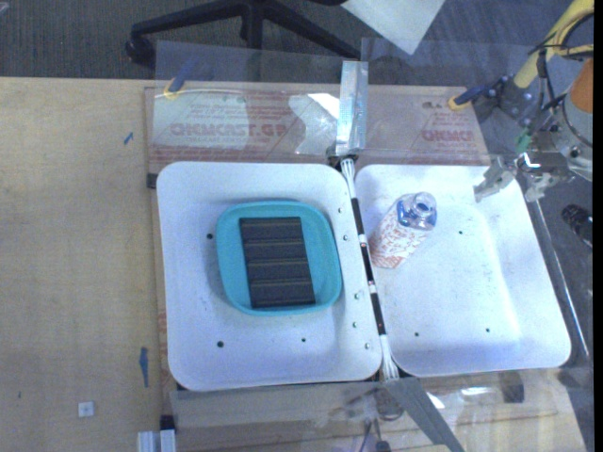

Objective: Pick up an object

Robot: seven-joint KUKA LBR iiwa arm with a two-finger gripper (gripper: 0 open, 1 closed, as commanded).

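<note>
A small bottle [403, 230] with an orange-patterned label and a blue-silver top lies on its side in the right bin [471, 318], near that bin's upper left. A teal dish [229, 252] holding a dark slatted insert [276, 261] rests in the middle of the left bin [188, 337]. My gripper [513, 183] hovers over the right bin's far right corner, well to the right of the bottle. Its fingers [490, 183] are spread open with nothing between them.
A clear barrier with a metal post [352, 111] stands behind the bins. Cables and arm hardware [546, 83] crowd the upper right. A ridge [363, 252] divides the two bins. A wooden bench [66, 252] extends to the left.
</note>
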